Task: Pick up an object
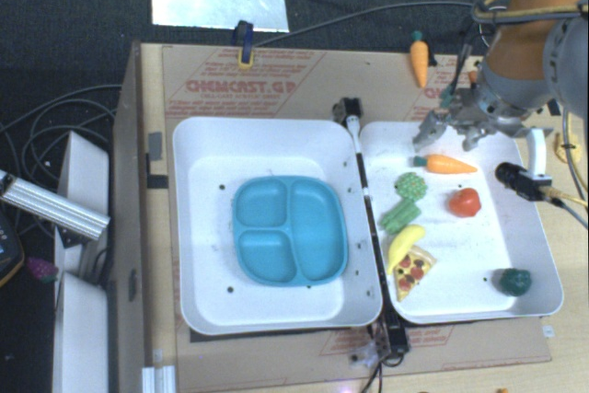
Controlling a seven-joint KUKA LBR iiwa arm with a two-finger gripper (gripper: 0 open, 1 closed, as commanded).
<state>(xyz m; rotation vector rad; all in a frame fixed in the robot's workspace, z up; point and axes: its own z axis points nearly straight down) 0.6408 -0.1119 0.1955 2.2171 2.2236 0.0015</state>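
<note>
Nearest the camera, in the right bin (543, 271), a dark green round thing (513, 281) sits by the front right corner, well apart from the rest. Along that bin's left side lie a pizza slice (413, 271) and, touching its upper edge, a banana (405, 243). Just behind the banana is a green pod-like vegetable (400, 215), and behind that a bumpy green piece (410, 186) (broccoli, I think, though it is small). A red tomato (465, 202) rests toward the middle of the bin, apart from the greens.

In the left bin (207, 152) a blue divided plate (288, 229) lies flat in the middle.

Farther back in the right bin an orange carrot (449, 165) lies on its side, tip pointing right. My pincer (451, 133) hangs just behind and above that carrot, at the bin's back edge, its fingers (428, 131) spread apart and pointing down. Nothing sits between them; I cannot tell whether a fingertip touches the carrot or only hovers near it.

Beyond the bins, on the brown table (276, 78), a second carrot (420, 60) stands upright-looking near the back edge, left of my wrist.
</note>
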